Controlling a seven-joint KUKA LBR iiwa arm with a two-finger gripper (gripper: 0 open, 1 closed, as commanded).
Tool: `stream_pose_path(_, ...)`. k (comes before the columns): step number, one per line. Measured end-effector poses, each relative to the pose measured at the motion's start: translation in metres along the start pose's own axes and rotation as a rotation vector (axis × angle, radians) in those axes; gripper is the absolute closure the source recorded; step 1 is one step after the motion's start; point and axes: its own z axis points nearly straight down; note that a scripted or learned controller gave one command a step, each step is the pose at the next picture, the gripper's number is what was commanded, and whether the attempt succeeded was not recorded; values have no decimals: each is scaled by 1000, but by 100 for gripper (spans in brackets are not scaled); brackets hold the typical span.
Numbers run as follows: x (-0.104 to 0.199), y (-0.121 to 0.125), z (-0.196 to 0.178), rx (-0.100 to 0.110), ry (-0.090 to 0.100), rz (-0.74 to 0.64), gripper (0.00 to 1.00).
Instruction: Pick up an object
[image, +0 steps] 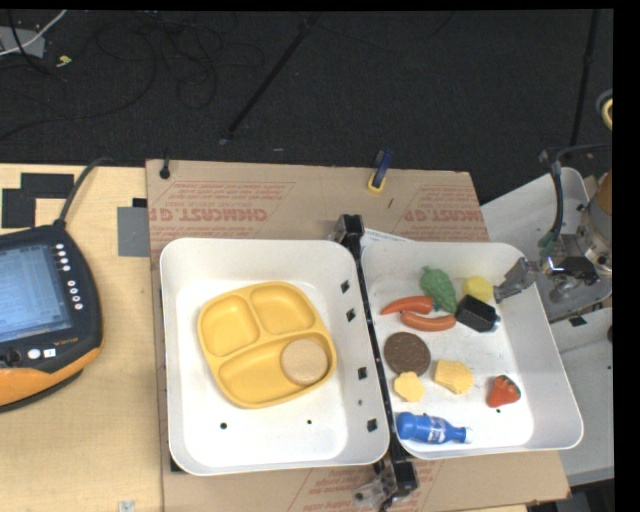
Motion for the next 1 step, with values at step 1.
stream_pose_path(1,-1,0,-10,0,1,-1,100)
